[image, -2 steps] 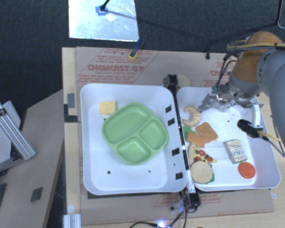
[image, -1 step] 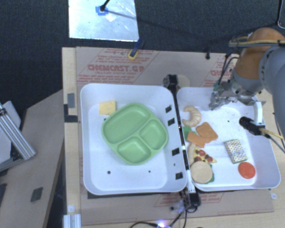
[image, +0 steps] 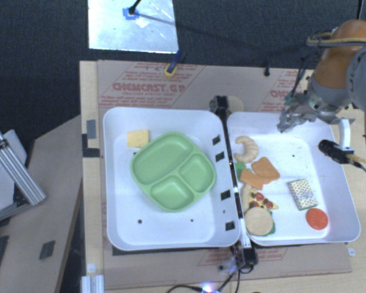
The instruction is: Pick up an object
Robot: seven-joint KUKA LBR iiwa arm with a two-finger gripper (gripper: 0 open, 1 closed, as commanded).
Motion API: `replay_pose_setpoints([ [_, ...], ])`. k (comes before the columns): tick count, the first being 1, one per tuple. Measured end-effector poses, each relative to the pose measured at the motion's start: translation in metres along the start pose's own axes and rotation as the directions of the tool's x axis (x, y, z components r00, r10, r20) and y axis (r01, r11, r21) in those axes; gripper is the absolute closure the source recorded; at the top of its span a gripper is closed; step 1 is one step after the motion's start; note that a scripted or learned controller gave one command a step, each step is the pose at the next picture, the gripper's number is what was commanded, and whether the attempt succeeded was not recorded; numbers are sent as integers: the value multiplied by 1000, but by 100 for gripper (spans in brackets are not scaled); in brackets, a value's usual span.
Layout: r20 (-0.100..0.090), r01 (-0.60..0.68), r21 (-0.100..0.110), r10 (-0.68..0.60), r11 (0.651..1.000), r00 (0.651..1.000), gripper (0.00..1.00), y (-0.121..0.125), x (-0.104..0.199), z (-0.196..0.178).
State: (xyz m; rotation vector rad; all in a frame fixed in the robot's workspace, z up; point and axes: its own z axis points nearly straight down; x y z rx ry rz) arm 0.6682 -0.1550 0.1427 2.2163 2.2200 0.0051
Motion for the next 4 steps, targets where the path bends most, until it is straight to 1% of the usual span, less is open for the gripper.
replay_pose_setpoints([
  [1, 0, 3, 0, -3, 1000, 1000, 100, 7, 7, -59],
  [2, -1, 3, 1, -3, 1000, 1000, 100, 8, 7, -83],
  [4, -2, 7, 4, -7, 1000, 1000, 100, -14, 110, -98],
])
